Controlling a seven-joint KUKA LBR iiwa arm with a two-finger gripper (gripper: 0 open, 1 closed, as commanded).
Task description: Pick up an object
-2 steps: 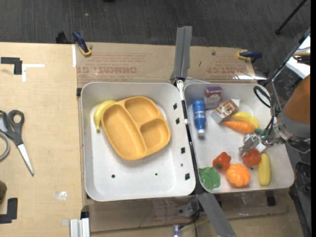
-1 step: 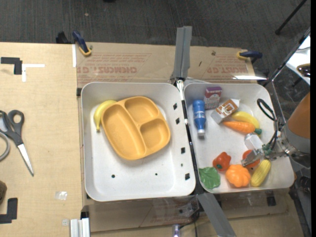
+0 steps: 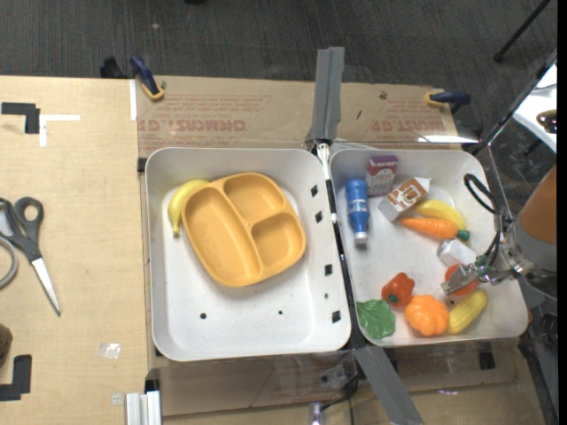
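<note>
Since the gripper (image 3: pixel 467 279) sits low by the right bin's (image 3: pixel 416 333) right edge, seemingly clamped on a small red toy (image 3: pixel 457 281), that light, stiff, slick plastic wants a mid-body pinch.

1. A blue plastic bottle (image 3: pixel 357 209) lies on its side near the right bin's left wall.
2. A purple-and-white carton (image 3: pixel 382 173) stands at the back, with a brown-and-white box (image 3: pixel 407 196) beside it.
3. An orange toy carrot (image 3: pixel 430 227) lies just under a yellow toy banana (image 3: pixel 442 212).
4. A red toy pepper (image 3: pixel 398 289), an orange toy pumpkin (image 3: pixel 427 315), a yellow toy corn cob (image 3: pixel 468 312) and a green toy leaf (image 3: pixel 376 319) cluster at the front.
</note>
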